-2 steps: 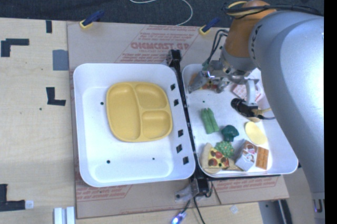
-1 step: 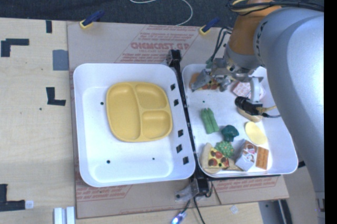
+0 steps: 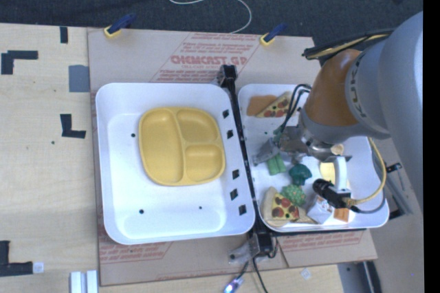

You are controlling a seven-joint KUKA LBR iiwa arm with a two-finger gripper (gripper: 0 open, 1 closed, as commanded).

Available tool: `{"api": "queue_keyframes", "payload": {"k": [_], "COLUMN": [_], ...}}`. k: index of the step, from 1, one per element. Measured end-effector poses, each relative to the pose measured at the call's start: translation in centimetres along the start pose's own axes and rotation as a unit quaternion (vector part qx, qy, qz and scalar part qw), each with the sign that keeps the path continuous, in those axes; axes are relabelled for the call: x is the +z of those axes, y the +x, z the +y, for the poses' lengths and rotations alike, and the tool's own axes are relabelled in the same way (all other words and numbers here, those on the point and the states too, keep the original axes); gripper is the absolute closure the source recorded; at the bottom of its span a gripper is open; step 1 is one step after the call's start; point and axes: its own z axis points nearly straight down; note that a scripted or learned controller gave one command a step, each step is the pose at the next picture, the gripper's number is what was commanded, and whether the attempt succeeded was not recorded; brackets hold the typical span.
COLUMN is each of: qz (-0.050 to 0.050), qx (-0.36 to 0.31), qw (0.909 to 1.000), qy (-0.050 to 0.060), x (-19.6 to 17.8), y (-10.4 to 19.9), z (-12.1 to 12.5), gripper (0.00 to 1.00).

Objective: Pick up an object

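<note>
My gripper (image 3: 269, 153) is down in the right bin (image 3: 375, 219), near that bin's left wall. Directly below it lies a small green toy piece (image 3: 276, 165), touching or nearly touching the gripper. A teal broccoli-like toy (image 3: 299, 173) sits just right of the green piece. One pizza slice (image 3: 267, 106) lies at the bin's far end and another pizza slice (image 3: 280, 206) at its near end. The grey arm with its orange band (image 3: 331, 95) covers the bin's right middle.
The left bin (image 3: 117, 216) holds a yellow divided plate (image 3: 182, 145). A yellow block (image 3: 328, 170) and a white and orange piece (image 3: 330, 213) lie at the right bin's near right. A black divider (image 3: 237, 147) runs between the bins.
</note>
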Motion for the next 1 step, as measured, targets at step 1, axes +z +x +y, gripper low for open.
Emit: {"api": "queue_keyframes", "payload": {"k": [1], "qz": [0.0], "qx": [-0.001], "qw": [1.0], "qy": [-0.004], "x": [-0.1], "y": [-0.08], "z": [1.3], "gripper": [0.0]}}
